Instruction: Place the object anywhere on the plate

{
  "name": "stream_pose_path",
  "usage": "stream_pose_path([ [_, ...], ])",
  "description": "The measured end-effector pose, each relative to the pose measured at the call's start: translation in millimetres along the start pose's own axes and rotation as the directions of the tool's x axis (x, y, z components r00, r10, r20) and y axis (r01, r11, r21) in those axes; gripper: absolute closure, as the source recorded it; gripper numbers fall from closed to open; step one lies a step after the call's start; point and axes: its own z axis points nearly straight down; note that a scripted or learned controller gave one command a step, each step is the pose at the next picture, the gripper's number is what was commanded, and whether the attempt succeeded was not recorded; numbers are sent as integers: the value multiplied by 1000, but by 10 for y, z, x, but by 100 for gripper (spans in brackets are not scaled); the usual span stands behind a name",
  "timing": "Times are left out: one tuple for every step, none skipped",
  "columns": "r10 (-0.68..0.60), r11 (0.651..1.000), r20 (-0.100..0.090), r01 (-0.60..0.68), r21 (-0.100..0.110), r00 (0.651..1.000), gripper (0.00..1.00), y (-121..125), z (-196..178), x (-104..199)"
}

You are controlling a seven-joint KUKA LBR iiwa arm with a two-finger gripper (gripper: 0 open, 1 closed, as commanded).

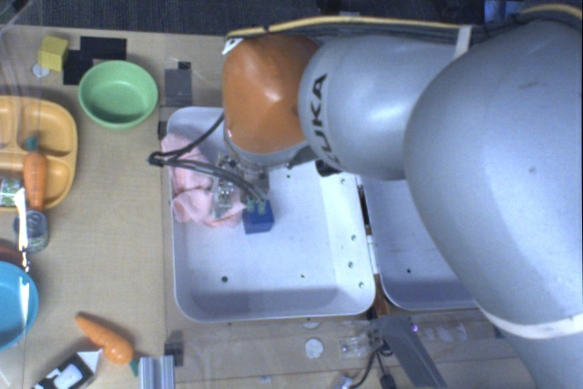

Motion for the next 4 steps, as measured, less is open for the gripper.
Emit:
stream_pose_path([
  [375, 927, 8, -375, -8, 927, 100, 32, 370, -372],
  [617, 787, 4, -617, -2, 787, 100, -830, 342, -499],
  [610, 792, 11, -610, -14, 792, 100, -503, 363, -302],
  [691, 723, 13, -691, -30, 723, 100, -26, 333, 160],
])
